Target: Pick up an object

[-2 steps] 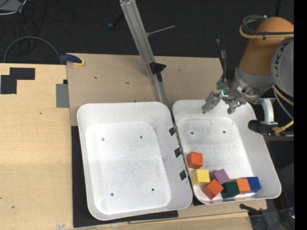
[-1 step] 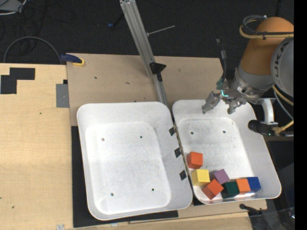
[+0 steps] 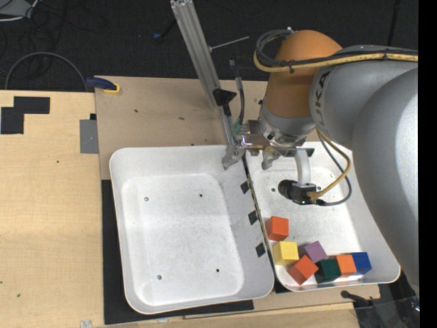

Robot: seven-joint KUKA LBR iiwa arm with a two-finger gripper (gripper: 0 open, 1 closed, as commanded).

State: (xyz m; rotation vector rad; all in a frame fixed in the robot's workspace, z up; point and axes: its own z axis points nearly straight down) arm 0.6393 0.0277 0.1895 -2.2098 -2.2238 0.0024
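- Nearest the camera, a cluster of small cubes fills the near corner of the right bin [image 3: 365,224]. A red cube [image 3: 303,270], a dark green cube [image 3: 329,270], an orange cube [image 3: 347,264] and a blue cube [image 3: 361,262] form a rough row along the near wall, packed close together.
- Just behind that row, a yellow cube [image 3: 287,251] and a purple cube [image 3: 315,251] lie side by side.
- An orange-red cube [image 3: 278,228] sits just behind the yellow cube, near the wall shared with the left bin [image 3: 177,231].
- My pincer [image 3: 273,154] hangs over the far end of the right bin, close to the dividing wall and well apart from every cube. I cannot tell whether it is released or clenched.
- My grey arm [image 3: 382,135], with its orange band [image 3: 300,53] above the wrist, reaches in from the right and covers the far right part of that bin.
- Both white bins rest side by side on a pale wooden counter [image 3: 157,108]. Small black clips [image 3: 252,217] sit along the seam between them.
- A slim metal rail [image 3: 198,53] slants away from the far edge of the bins.
- A blue and yellow clamp [image 3: 102,84] lies at the counter's far left edge.
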